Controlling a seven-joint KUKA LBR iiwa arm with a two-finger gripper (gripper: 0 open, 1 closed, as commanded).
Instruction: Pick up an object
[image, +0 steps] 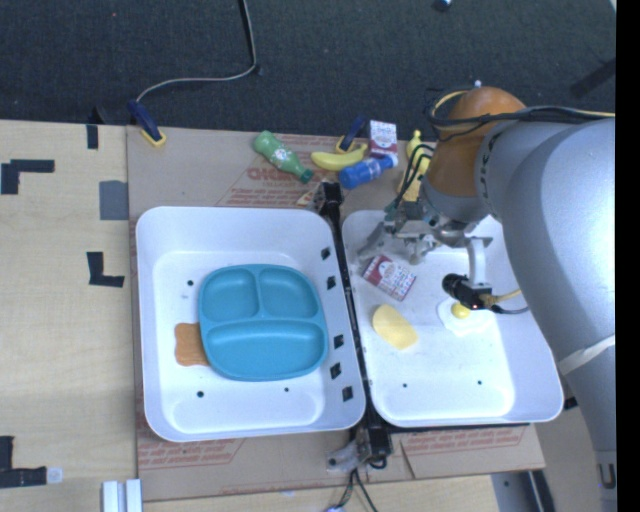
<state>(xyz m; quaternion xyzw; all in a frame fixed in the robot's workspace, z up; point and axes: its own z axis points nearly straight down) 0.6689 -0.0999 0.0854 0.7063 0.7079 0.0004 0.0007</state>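
Left bin (160, 300) holds a blue divided plate (264, 322) over an orange piece (187, 344). Right bin (500, 380) has a red-white packet (389, 276), yellow lump (395, 327), small yellow-white item (459, 314). Gripper (408, 232) sits just above the packet. Green bottle (281, 156), banana (338, 158), blue bottle (365, 171) lie behind the bins.

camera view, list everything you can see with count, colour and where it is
bins: 2, white, side by side on the bench
divided plate: 1, blue, left bin
flat piece: 1, orange, left bin, partly under the plate
packet: 1, red and white, right bin, below the gripper
lump: 1, yellow, right bin middle
fried egg toy: 1, white with yellow centre, right bin
bottle: 1, green, behind the bins
banana: 1, yellow, behind the bins
bottle: 1, blue, behind the bins
small carton: 1, red and white, behind the bins
arm: 1, grey with orange band, from right
gripper: 1, over the right bin
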